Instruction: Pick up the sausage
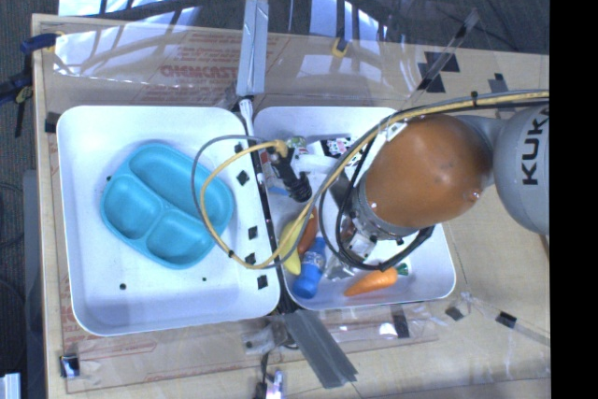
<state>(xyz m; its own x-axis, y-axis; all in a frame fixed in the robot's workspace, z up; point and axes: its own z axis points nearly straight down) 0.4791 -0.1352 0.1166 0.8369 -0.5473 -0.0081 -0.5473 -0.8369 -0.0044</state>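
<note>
My arm's orange-banded wrist (425, 171) hangs low over the middle of the right bin (447, 268) and hides whatever lies beneath it. The gripper sits under the wrist, out of sight. At the wrist's left edge a short orange-brown oblong piece (308, 235) pokes out; it may be the sausage, but I cannot tell for sure. An orange carrot (377, 281) lies along the bin's front wall.
A blue bottle-like item (309, 275) and a yellow piece (292, 260) lie in the right bin's front left corner. A blue divided plate (166, 203) rests in the left bin (84, 229). Yellow and black cables (207, 201) loop over the divider into the left bin.
</note>
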